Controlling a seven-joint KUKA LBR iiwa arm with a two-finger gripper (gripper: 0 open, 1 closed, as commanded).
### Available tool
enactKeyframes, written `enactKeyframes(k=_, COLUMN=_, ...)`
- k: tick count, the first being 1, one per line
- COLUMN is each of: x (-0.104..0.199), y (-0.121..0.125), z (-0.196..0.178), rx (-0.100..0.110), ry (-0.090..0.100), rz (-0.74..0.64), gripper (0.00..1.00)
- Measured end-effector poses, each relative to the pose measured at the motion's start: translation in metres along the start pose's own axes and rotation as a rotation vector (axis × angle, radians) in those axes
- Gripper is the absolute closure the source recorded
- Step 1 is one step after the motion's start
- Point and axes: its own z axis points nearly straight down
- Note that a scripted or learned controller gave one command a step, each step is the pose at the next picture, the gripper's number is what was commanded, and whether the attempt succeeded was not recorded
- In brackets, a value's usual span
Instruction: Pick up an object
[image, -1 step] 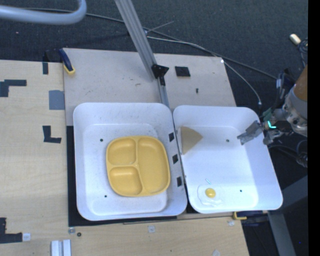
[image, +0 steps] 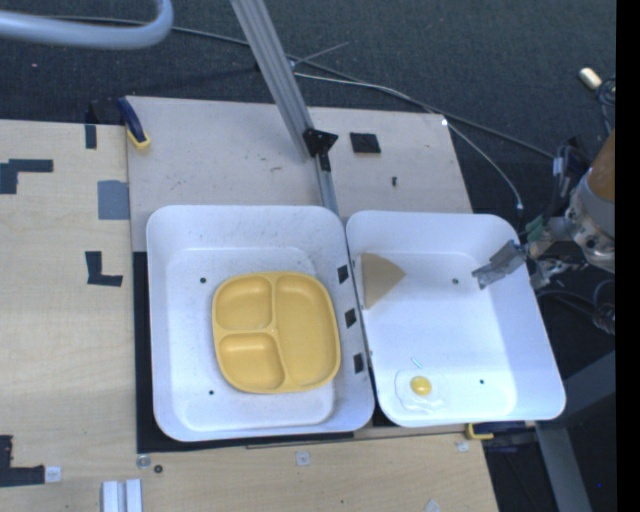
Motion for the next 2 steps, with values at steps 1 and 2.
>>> enactKeyframes(k=1, x=0.011, y=-0.001, z=0.057, rx=0.005, ry=0.002, rz=0.0, gripper=0.0)
enactKeyframes(k=2, x=0.004, y=0.005, z=0.108, rx=0.004, ry=0.0, rz=0.001, gripper=0.0)
